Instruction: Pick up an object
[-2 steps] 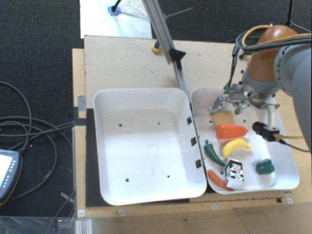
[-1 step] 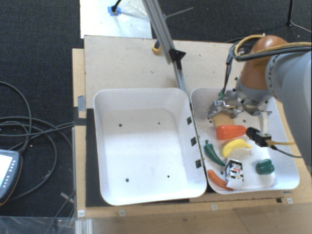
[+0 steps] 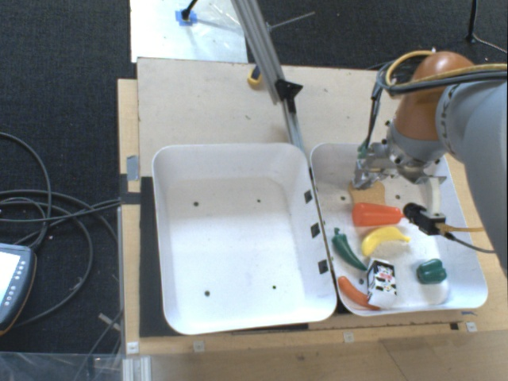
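My gripper (image 3: 366,175) hangs low over the back left part of the right bin (image 3: 468,280), on the grey arm that comes in from the right. Just in front of it, touching or nearly so, lies a tan flat piece (image 3: 373,194). Past that sits an orange pepper (image 3: 376,213), then a yellow banana (image 3: 383,240). A dark green chili (image 3: 347,250) lies by the bin's left wall. Along the front are an orange-red carrot (image 3: 353,290), a small white printed box (image 3: 382,282) and a green bell pepper (image 3: 431,271). Nothing shows as held.
The left bin (image 3: 171,161) stands beside the right one, sharing a middle rim. A slanted metal pole (image 3: 266,50) crosses the bench behind the bins. A black cable plug (image 3: 421,217) dangles from the arm over the right bin. Cables and a pendant lie on the floor at left.
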